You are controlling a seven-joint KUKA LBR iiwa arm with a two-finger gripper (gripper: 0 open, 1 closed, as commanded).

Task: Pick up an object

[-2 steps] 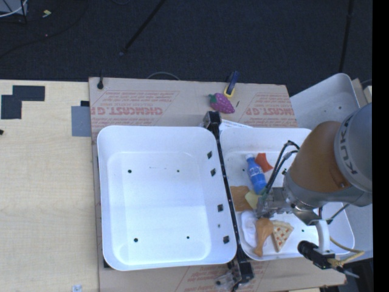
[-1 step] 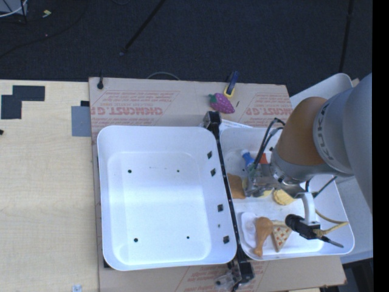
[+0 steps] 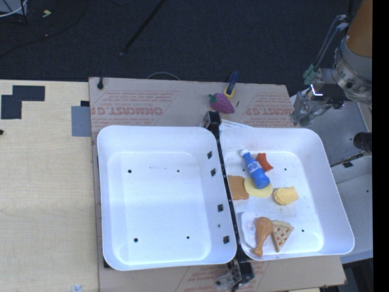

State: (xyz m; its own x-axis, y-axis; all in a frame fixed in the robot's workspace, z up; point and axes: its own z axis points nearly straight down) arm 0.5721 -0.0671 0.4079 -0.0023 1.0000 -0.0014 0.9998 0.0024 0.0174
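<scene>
Currently we are listing the blue bottle (image 3: 255, 170) near the right bin's (image 3: 331, 163) middle: light, rigid, slippery; we are favouring its body. Gripper (image 3: 302, 113) is hovering beyond that bin's far corner, jaw state unclear.

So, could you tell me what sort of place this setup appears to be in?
Most likely a robotics lab bench for grasping trials: two white bins sit side by side on cardboard, toy food such as a blue bottle and drumstick fills one, and the arm's gripper hangs nearby.
</scene>
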